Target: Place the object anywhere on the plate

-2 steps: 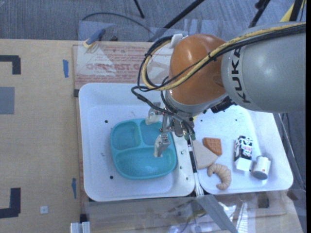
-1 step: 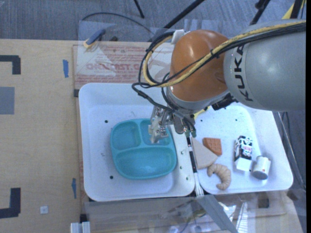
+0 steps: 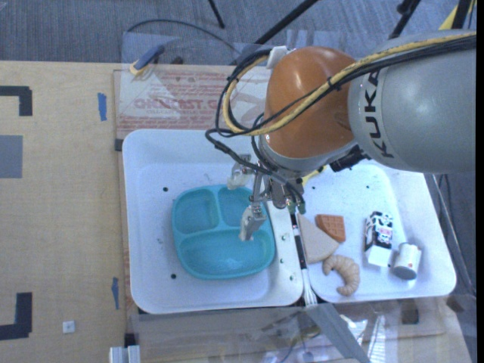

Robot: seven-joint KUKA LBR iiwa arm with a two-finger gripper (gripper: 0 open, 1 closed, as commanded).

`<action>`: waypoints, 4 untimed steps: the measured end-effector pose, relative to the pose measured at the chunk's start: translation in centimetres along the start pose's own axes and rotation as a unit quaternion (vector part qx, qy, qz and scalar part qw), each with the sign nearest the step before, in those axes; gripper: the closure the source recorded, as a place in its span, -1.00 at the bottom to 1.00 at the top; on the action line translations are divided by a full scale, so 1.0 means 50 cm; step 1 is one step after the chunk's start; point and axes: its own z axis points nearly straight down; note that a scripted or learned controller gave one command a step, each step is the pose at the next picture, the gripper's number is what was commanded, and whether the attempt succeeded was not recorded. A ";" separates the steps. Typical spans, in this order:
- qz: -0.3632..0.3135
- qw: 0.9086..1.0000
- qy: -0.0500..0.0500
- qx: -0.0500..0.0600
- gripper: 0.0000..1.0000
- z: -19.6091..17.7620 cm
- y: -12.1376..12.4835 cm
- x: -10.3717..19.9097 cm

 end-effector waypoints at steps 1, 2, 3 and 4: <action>0.001 1.000 -0.004 -0.002 1.00 -0.022 0.001 -0.004; 0.001 1.000 -0.003 -0.002 -1.00 -0.022 0.001 -0.004; 0.002 1.000 -0.007 -0.004 1.00 -0.045 0.002 -0.008; 0.002 1.000 -0.007 -0.004 -1.00 -0.045 0.002 -0.008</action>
